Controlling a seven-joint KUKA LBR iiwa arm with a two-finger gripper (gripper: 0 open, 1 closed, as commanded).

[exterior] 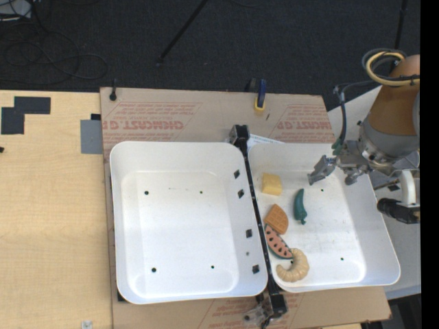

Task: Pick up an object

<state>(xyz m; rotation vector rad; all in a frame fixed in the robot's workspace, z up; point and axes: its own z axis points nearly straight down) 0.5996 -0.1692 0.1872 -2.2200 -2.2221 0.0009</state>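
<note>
the gripper (336, 170) is seen at the right of the camera view, carried by the grey arm (394, 115) with its orange band, and it is held above the far right part of the right bin (374, 269). its two fingers are spread apart, one finger (319, 171) pointing down toward the left and the other seen further right. nothing is seen between the fingers, and no object is touched by them.

two shallow white bins are set side by side on a sheet of cardboard (171, 115), with a black divider (250, 218) running between them. the left bin (123, 184) shows only small dark dots on its floor.

the objects are all gathered in the left half of the right bin. a pale yellow block (272, 184) lies nearest the far end, close to the divider. a dark green piece (300, 206) lies to its right, nearest to the gripper but apart from it. an orange-brown piece (277, 218) is placed below the yellow block, and a watermelon slice (276, 242) lies just beside it, against the divider side. a beige curled piece (294, 266) rests at the near end, touching the slice's lower tip.

a blue and yellow clamp (260, 94) is fixed at the far edge of the cardboard.
</note>
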